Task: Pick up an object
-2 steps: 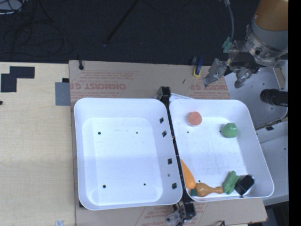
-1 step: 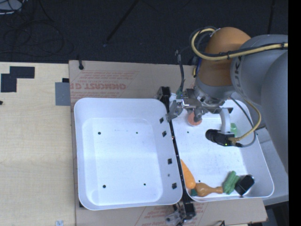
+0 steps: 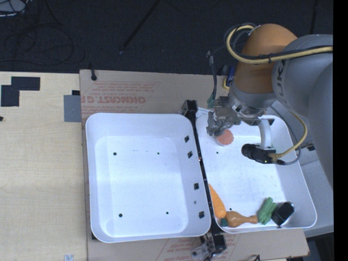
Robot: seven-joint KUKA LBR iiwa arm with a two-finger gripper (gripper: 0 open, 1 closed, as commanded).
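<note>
Jaws [image 3: 216, 127] over right bin [image 3: 296, 186], just beside pink ball [image 3: 225, 138]; spread cannot be told

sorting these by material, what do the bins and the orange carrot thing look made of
The bins look like moulded plastic, smooth and slightly glossy: rounded corners, thin raised rims, even white. The orange carrot-shaped thing looks like toy plastic or rubber, judging by its uniform saturated colour and soft sheen; which of the two can't be told from here.
</note>
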